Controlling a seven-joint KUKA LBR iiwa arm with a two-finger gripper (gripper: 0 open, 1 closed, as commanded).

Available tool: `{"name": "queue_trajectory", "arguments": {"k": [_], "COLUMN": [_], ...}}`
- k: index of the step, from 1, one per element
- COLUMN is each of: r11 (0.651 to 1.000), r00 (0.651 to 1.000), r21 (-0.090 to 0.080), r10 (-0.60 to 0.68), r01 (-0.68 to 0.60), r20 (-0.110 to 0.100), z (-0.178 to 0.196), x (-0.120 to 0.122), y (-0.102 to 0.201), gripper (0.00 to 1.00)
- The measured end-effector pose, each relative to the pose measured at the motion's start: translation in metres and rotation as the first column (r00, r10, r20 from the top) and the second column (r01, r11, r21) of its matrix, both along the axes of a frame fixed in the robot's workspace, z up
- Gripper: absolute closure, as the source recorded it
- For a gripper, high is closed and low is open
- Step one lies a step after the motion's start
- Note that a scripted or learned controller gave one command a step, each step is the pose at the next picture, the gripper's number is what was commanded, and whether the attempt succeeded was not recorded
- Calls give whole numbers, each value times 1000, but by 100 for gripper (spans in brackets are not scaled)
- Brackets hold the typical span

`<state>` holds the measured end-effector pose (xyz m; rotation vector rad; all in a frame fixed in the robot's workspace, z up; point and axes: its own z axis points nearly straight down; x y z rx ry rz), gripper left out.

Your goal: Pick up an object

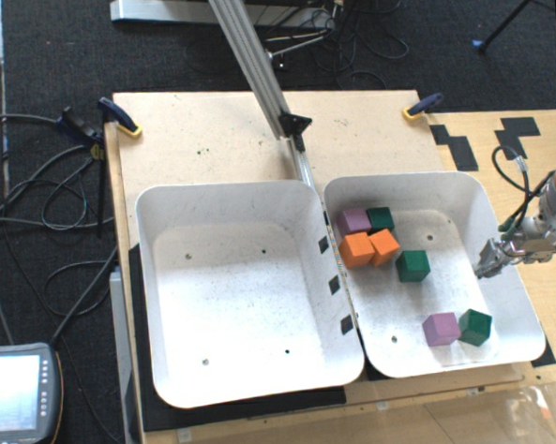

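The right bin holds several small blocks. A purple block and a dark green block sit at the back, with two orange blocks touching just in front of them. A green block lies near the middle. A second purple block and another green block rest side by side near the front right corner. My gripper hangs at the bin's right wall, right of the middle green block, touching no block.
The left bin stands beside the right one, sharing a central divider. A slanted metal pole rises from the bench behind the bins. Clamps sit at the bench's back corners. Cables and a pendant lie on the floor at left.
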<state>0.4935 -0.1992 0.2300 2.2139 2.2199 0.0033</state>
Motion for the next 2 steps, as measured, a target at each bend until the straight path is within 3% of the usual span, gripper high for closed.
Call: {"name": "queue_trajectory", "arguments": {"k": [2], "r11": [1000], "r00": [1000], "r21": [4], "r10": [6], "r01": [-6], "r20": [-3], "z": [18], "x": [42], "y": [100], "gripper": [100]}}
